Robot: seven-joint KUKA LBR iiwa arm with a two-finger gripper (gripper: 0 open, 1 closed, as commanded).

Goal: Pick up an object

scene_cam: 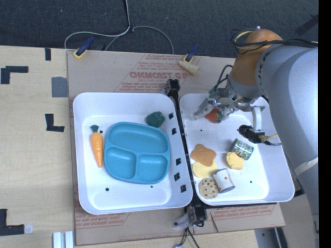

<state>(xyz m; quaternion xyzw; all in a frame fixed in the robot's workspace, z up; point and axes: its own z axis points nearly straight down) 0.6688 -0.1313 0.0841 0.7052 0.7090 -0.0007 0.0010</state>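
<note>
Even, diffuse overhead light, moderately bright; the two shallow white plastic bins [83, 138] read near-white without clipping, and left of the two-finger metal claw [211, 109] the sectioned blue plastic plate [137, 153] carries only a soft sheen, no hard glare. Shadows are faint and short: a thin grey smear on the bin floor directly under the claw, slight dark edges below the small items nearer the camera than the claw. Picture is low-res and soft overall, the claw's tips smeared, the big grey arm body [295, 102] to its right blurriest, the dark carpet strip [155, 9] behind it noisy and underexposed.
</note>
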